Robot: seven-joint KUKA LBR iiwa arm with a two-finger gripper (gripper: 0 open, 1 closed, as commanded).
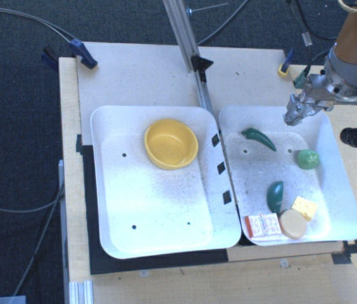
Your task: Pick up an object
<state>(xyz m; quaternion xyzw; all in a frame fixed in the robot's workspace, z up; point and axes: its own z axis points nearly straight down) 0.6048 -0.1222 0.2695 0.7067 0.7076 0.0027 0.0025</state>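
My gripper (294, 115) hangs over the far right part of the right bin (337, 230), above and apart from everything in it. Nothing is between its fingers that I can see. Left of it and a bit nearer lies a dark green pepper (259, 138). A light green ball-shaped item (307, 159) rests nearer the bin's right side. Toward the front lie a teal-green oval piece (275, 196), a yellow cheese wedge (304, 207), a tan round disc (293, 223) and a red-and-white packet (263, 225).
The left bin (112, 233) holds a yellow bowl (171, 143) near its far edge. A metal pole (178, 18) slants up from between the bins. Blue clamps (83, 52) sit at the bench's far corners. Cables run over the dark floor.
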